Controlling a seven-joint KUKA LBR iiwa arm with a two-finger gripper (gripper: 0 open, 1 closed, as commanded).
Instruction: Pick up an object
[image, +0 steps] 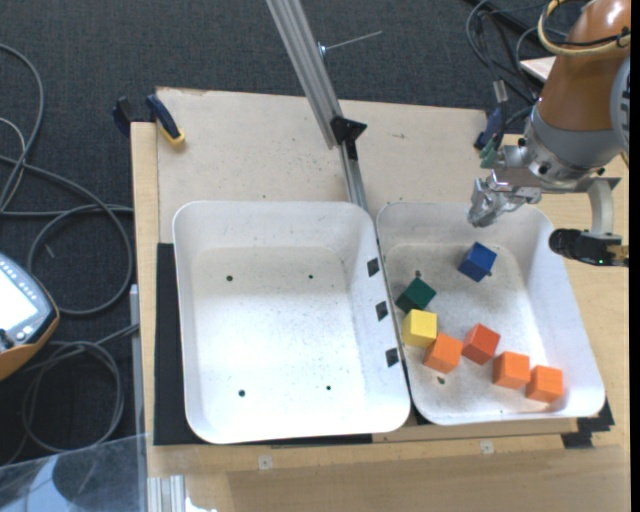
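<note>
My gripper (486, 210) hangs over the far part of the right bin (574, 330), just above and behind a blue cube (478, 261). Nothing shows between its fingers, and they look close together. Lower in that bin lie a dark green cube (416, 294), a yellow cube (420, 326) and several orange cubes, among them one at the centre (481, 342) and one at the near right (545, 383). The blue cube rests alone on the bin floor, apart from the others.
The left bin (200, 250) stands beside the right one, with a black-marked divider edge (381, 310) between them. A slanted metal rail (320, 90) crosses the bench behind the bins. A blue and yellow clamp (165, 118) sits at the far left corner.
</note>
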